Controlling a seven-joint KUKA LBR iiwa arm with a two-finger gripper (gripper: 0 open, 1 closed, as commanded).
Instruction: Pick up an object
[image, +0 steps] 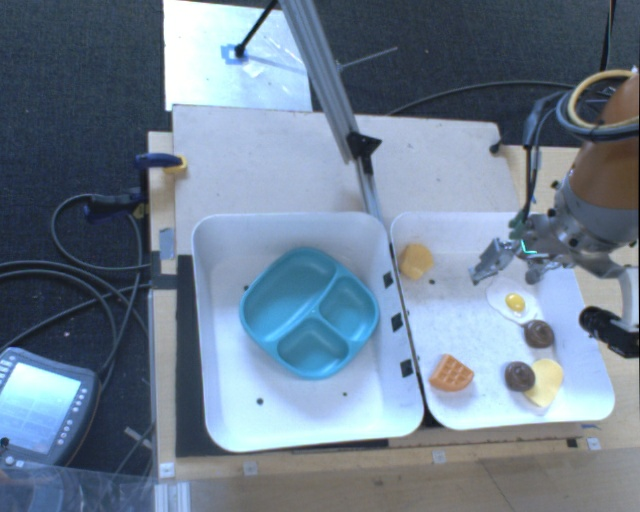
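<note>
The right bin (465, 325) holds several toy foods. A yellow-orange lump (415, 261) lies near its far left corner. A fried egg (514, 303) sits in the middle right, with a brown round piece (539, 334) just below it. An orange waffle (451, 374) lies toward the front left. At the front right, a second brown round piece (519, 376) touches a pale yellow piece (546, 384). My gripper (494, 263) hangs over the bin's far middle, just up and left of the egg, with nothing visibly held.
The left bin (225, 395) holds a blue divided plate (310, 312). A grey pole (330, 90) slants down to the divider between the bins. Cables and a pendant (40, 405) lie on the floor at left.
</note>
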